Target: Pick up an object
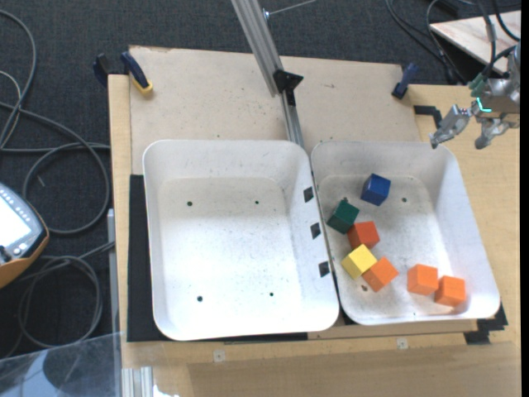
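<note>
- The bench (215, 98) carries two white bins side by side.
- The left bin (235, 160) is the larger of the two in view.
- The right bin (463, 222) holds seven cubes: a blue cube (376, 188) farthest back, a green cube (343, 217), a red cube (364, 235), a yellow cube (360, 260), and three orange cubes (423, 279) along the near side.
- The gripper (464, 135) hangs at the right bin's far right corner, above the rim, jaws spread with nothing between them.
</note>
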Robot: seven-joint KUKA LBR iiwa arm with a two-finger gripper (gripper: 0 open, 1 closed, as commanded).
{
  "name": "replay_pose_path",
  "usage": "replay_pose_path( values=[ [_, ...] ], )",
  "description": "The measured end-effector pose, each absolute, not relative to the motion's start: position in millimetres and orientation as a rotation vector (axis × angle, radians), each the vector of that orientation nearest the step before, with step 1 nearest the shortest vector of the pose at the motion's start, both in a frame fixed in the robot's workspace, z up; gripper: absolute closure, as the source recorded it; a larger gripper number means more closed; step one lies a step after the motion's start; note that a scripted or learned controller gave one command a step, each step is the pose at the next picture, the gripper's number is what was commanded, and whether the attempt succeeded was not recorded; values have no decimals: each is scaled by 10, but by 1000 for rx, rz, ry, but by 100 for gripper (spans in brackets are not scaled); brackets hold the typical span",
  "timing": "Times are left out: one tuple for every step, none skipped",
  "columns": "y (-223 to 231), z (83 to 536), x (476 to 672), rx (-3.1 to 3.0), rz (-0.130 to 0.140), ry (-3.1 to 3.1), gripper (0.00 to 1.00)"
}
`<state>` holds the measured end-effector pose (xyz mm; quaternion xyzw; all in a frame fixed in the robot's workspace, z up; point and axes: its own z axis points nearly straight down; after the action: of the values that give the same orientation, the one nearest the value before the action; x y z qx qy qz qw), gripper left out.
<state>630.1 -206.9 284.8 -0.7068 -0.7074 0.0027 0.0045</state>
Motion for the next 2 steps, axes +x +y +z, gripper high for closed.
replay_pose_path(
  values=[
    [-2066,2876,6308,-2215,7,-2221,0],
    [-2066,2385,6242,-2214,10,-2216,0]
  ],
)
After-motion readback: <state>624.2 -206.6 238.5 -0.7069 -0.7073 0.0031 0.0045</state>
